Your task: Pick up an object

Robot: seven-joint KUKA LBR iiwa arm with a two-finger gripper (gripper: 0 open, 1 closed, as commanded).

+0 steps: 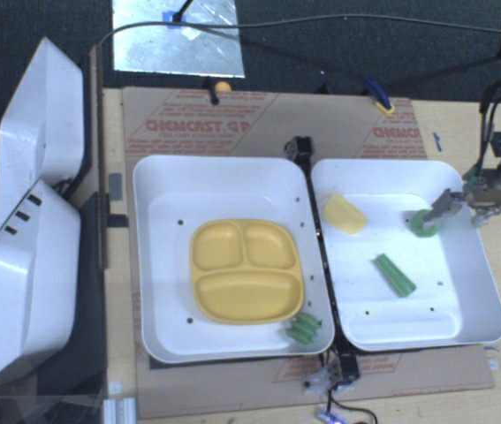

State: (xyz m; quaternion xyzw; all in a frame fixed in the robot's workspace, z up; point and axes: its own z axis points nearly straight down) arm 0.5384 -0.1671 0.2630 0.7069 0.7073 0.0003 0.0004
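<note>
The right bin holds a pale yellow block near its far left corner and a green stick lying slantwise in the middle. A small round green piece lies toward the bin's right side. My gripper reaches in from the right over the bin's far right part, and its tip sits right at that green piece. Whether the tip touches or grips the piece is unclear from this angle. In the left bin lie a yellow divided plate and a small ridged green object.
The two bins sit side by side on a cardboard sheet, joined by a black clamp at the far side. White housings stand at the left. Cables and a shiny metal sheet lie beyond the bins.
</note>
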